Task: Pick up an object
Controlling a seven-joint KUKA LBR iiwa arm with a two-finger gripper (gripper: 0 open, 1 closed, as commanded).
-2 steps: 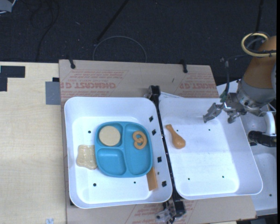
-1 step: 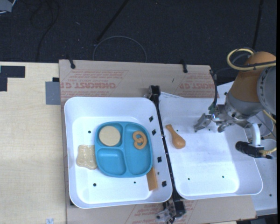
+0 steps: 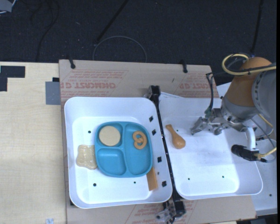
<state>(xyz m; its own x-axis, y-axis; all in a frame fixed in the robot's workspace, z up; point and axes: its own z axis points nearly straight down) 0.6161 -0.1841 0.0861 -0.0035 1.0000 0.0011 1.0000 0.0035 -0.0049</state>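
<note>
A tan drumstick-shaped piece [image 3: 176, 137] lies in the right bin [image 3: 214, 181] near its left wall. My gripper [image 3: 209, 126] hangs over the same bin's upper right part, a short way right of the drumstick and apart from it. Nothing shows in its grasp. In the left bin [image 3: 79, 190] sits a blue divided tray [image 3: 123, 150] with a round beige cookie [image 3: 109, 136] and a small pretzel [image 3: 139, 139] in its top compartments. A pale toast-like piece [image 3: 86, 157] lies against the tray's left side. A brown stick [image 3: 151, 178] lies at its lower right corner.
The grey arm with its orange band [image 3: 245, 85] comes in from the right over the right bin's far corner. A black cable end [image 3: 245, 152] hangs by the bin's right wall. Cardboard [image 3: 112, 78] lies under both bins, with the wooden bench top [image 3: 23, 143] to the left.
</note>
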